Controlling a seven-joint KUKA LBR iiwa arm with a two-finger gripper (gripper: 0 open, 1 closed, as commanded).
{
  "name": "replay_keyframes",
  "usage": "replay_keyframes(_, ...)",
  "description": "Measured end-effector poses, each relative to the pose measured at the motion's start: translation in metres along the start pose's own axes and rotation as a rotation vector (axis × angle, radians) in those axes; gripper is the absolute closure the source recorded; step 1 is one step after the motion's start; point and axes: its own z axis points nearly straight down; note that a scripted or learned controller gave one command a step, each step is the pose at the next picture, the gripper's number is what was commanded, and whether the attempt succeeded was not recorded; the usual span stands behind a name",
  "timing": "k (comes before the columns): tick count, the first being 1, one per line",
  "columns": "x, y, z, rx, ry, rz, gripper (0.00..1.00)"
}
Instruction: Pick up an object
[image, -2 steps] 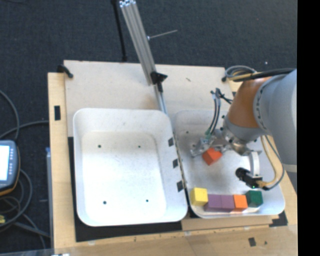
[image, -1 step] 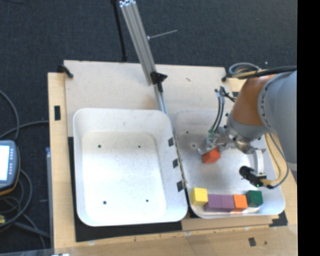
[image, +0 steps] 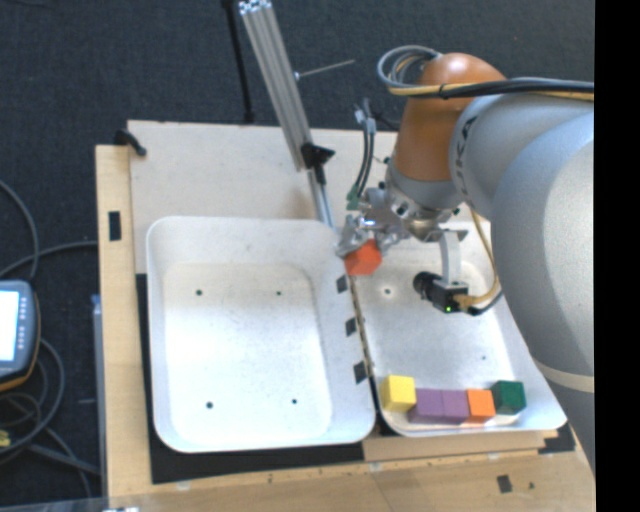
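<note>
my pincer (image: 358, 243): it hangs over the far edge of the right bin (image: 470, 350), near the wall that the two bins share. an orange-red block (image: 363, 258) sits at its tips, and it looks pinched between my fingers, so they are closed to the width of the block.
orange-red block: it seems lifted off the bin floor, but the slanted view does not let me be sure.
grip: i judge it shallow, only at the top of the block; if i move fast, the block can slip out.
place of a fall: the block is just beside the dividing wall; if it drops it can hit the rim and roll to either bin.
left bin (image: 240, 340): just beside me, nothing lies in it.
other blocks: yellow block (image: 401, 391), purple block (image: 443, 404), orange block (image: 481, 403) and green block (image: 509, 396) lie in a row at the near wall of the right bin, well apart from me.
cable (image: 445, 292): it hangs near my wrist; it can catch when i turn.
</note>
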Motion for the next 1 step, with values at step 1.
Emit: replay_keyframes(1,0.0565,-0.0188,-0.1030,-0.001,-0.001,0.002,1.00)
